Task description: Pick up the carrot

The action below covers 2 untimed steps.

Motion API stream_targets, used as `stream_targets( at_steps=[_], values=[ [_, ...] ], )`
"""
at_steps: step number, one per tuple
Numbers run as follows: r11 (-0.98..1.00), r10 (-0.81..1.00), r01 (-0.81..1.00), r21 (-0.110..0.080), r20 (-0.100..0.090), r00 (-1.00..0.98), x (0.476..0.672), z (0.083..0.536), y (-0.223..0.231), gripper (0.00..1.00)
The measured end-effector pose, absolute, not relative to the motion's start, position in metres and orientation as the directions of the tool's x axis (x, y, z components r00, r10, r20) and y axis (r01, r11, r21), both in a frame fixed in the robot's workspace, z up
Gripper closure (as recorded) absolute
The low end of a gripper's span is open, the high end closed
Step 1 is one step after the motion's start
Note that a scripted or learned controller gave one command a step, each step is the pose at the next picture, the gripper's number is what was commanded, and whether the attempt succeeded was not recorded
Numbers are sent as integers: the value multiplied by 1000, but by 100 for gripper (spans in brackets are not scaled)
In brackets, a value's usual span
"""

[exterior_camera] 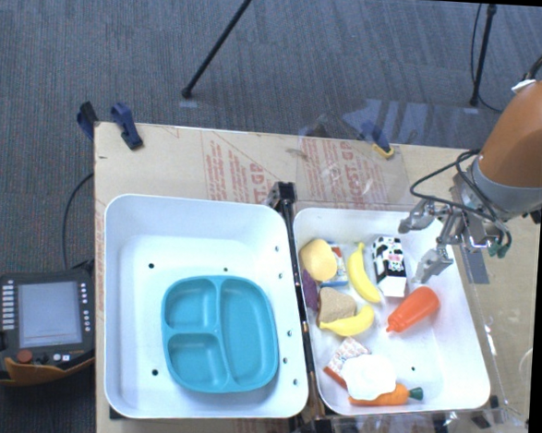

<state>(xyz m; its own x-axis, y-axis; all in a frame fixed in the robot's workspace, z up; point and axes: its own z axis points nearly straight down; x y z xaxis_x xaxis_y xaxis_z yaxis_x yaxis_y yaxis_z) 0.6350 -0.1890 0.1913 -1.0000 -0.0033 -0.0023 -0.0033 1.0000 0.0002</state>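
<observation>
Near the right bin's front, carrot point(390, 394) lies well apart from seemingly spread jaws.

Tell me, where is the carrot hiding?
The carrot lies at the near edge of the right bin, partly tucked under a white fried egg, below the orange bottle.

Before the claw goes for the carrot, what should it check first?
1. Carrot in view, near corner of right bin: ok.
2. Carrot top free: not ok, a white thing covers most of it.
3. Claw above the carrot: not ok, it hangs over the bin's far end.
4. Claw holding nothing: ok.
5. Path clear: not ok, orange bottle lies between.
6. Room beside the carrot for fingers: cannot tell.
</observation>
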Motion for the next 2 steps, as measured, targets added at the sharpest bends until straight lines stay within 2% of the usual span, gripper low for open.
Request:
stream_targets(
  at_steps=[1, 2],
  values=[
    [948, -318, -318, 5, 1, -948, 586, 116, -158, 0],
    [858, -514, -514, 4, 0, -858, 517, 86, -162, 0]
  ],
)
